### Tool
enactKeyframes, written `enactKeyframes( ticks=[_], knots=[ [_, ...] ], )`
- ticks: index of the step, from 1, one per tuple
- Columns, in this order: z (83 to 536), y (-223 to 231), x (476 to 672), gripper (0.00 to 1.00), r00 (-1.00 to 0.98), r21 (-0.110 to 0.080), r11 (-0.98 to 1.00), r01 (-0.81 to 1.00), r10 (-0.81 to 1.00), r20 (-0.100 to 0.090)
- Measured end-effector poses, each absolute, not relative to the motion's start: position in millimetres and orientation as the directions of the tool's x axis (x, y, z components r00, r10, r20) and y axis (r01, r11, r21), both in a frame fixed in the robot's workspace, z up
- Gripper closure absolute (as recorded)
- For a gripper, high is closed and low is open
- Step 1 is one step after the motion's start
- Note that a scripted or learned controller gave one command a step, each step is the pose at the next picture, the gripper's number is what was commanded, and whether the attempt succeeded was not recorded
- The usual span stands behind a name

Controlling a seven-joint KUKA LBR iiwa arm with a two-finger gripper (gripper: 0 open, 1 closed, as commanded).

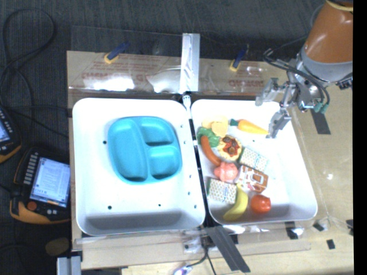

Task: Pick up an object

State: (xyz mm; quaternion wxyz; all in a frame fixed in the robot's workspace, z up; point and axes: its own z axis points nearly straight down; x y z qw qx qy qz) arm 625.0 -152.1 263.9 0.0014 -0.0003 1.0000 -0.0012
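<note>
Hovering at the right bin's [304, 171] upper right corner, the gripper [277, 109] stands wide and empty, just right of the carrot [250, 126]. Descending here risks striking the bin wall or nudging the carrot into the crowded toy food.

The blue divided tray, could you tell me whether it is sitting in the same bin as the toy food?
No, the blue divided tray lies in the left bin, while the toy food is piled in the right bin.
</note>
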Motion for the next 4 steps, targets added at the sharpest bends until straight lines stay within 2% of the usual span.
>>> enactKeyframes(
  ticks=[1,2,3,4],
  knots=[
    [128,-138,593.6,0.0,-0.997,-0.001,0.997,0.08,0.08,-0.012],
    [116,-144,573.6,0.0,-0.939,0.002,0.94,0.341,0.341,-0.032],
    [89,-146,612.7,0.0,-0.87,0.003,0.87,0.493,0.493,-0.011],
    [89,-152,621.6,0.0,-0.858,0.003,0.858,0.514,0.514,-0.006]
  ],
)
